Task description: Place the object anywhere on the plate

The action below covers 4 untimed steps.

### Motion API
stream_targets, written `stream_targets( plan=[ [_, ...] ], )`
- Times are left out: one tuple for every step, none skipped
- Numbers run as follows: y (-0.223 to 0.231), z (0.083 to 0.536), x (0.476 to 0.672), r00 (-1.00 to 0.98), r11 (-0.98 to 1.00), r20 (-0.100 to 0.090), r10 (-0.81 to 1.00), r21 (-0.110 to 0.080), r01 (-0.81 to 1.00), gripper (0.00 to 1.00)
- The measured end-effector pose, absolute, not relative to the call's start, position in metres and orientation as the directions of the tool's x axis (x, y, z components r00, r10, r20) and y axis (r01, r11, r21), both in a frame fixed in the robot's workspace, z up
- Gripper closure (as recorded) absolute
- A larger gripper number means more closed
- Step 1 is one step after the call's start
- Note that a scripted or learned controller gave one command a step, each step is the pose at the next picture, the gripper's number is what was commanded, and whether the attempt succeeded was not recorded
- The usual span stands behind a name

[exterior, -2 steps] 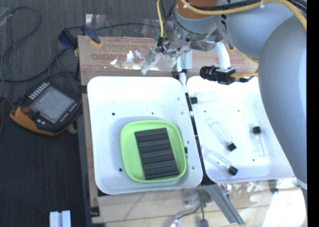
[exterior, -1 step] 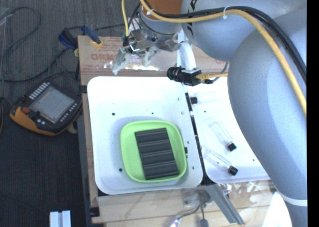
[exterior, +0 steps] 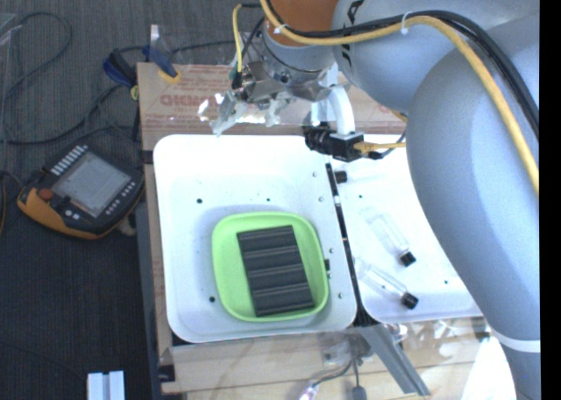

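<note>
A lime-green square plate [exterior: 224, 245] rests in the left white bin [exterior: 182, 205], toward its front. On the plate lies a dark grey ribbed block [exterior: 276, 270], flat and roughly centred. My gripper [exterior: 251, 112] hangs above the back edge of the left bin, well clear of the plate and block. Its pale translucent fingers [exterior: 221, 114] are spread apart, open, with nothing between them.
The right bin [exterior: 443, 253] holds two clear tubes with black caps [exterior: 392, 242] [exterior: 389, 288]. My arm's large grey body [exterior: 473, 126] covers much of that bin. A cardboard sheet [exterior: 180, 98] lies behind the bins, and a teach pendant [exterior: 83, 189] sits on the floor at left.
</note>
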State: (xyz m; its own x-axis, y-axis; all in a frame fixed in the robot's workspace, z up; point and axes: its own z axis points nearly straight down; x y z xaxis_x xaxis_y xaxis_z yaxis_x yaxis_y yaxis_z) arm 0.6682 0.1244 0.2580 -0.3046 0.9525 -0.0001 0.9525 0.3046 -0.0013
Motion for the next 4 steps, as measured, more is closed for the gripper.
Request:
stream_targets(
  plan=[
    [0.074,0.26,0.667,-0.292,0.292,-0.001,0.957,0.0,0.957,0.0],
    [0.093,0.269,0.668,-0.263,0.263,0.0,0.965,0.0,0.965,0.0],
    [0.139,0.267,0.639,-0.194,0.194,0.0,0.981,-0.001,0.981,0.0],
    [0.14,0.276,0.639,-0.196,0.196,0.0,0.981,-0.002,0.981,1.0]
  ],
)
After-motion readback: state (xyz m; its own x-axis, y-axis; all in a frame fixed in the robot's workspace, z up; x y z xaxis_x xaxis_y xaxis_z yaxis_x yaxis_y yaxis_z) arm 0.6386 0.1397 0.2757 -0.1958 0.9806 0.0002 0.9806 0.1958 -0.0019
